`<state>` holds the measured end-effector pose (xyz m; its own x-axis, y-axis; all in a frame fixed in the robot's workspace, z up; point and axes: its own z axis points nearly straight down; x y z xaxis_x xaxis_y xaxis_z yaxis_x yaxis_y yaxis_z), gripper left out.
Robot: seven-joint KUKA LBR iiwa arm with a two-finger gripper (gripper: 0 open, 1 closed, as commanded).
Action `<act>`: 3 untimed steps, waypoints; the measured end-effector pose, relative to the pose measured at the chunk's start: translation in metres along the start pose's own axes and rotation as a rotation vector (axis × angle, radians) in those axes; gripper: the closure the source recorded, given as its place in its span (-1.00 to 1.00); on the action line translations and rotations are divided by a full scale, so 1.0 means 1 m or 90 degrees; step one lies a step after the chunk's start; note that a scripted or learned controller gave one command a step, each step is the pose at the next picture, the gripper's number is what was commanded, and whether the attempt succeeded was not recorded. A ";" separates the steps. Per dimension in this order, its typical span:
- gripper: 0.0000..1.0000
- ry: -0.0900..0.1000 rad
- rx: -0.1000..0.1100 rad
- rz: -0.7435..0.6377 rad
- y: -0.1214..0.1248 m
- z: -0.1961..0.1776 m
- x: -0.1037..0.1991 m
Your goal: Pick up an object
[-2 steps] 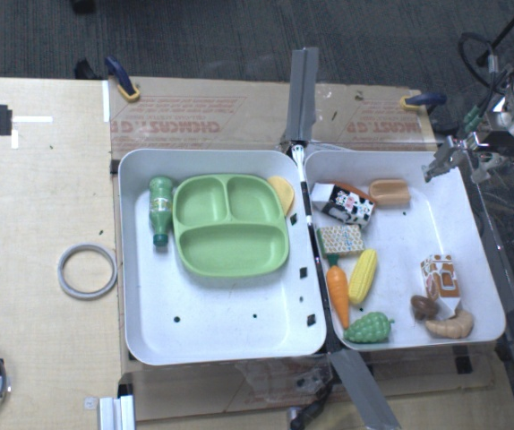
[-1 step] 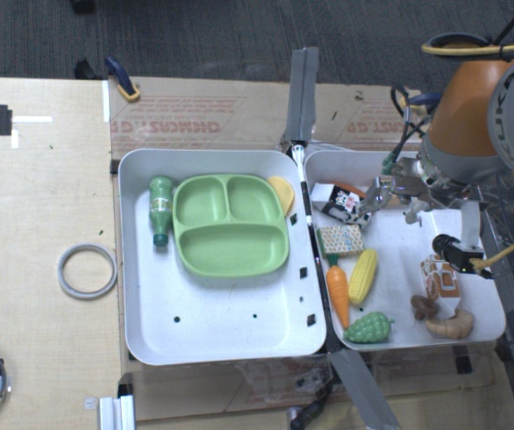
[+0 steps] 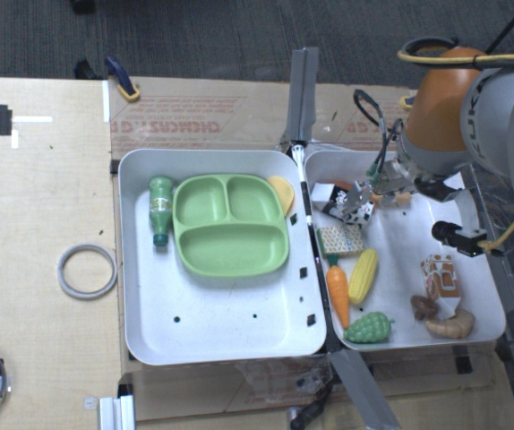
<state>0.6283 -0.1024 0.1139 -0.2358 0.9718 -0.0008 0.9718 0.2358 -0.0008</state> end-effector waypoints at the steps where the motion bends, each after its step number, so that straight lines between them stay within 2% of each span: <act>1: -1.00 0.000 -0.001 -0.056 0.019 -0.078 0.025; 2: -1.00 -0.002 -0.007 0.048 0.011 -0.004 -0.006; 3: -1.00 0.000 0.000 0.203 -0.025 -0.020 -0.044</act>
<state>0.6148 -0.1510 0.1336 0.0802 0.9968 -0.0012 0.9968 -0.0802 -0.0006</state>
